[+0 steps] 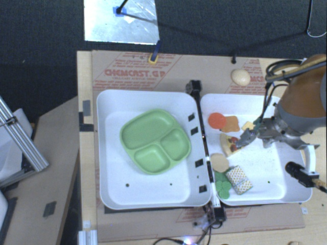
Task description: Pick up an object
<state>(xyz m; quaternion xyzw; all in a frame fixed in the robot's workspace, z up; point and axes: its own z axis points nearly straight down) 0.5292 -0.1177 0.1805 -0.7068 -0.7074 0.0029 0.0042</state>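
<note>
Gripper is reaching into the right bin, tips sitting over the pizza slice by the red disc; fingers too blurry, can't tell open/closed or if holding anything.

The arm is cut off by the picture's right edge, so its base goes unseen, and its bulk hides the far right corner of the right bin. Just left of the arm, the gripper comes down over a pizza slice, covering part of it; the fingers are too small and blurred to tell apart. Left of the right bin's lower corner, the green round pieces lie partly under a patterned packet, and their number cannot be told. Beyond the right bin, printing on the cardboard is too faint to read fully.
</note>
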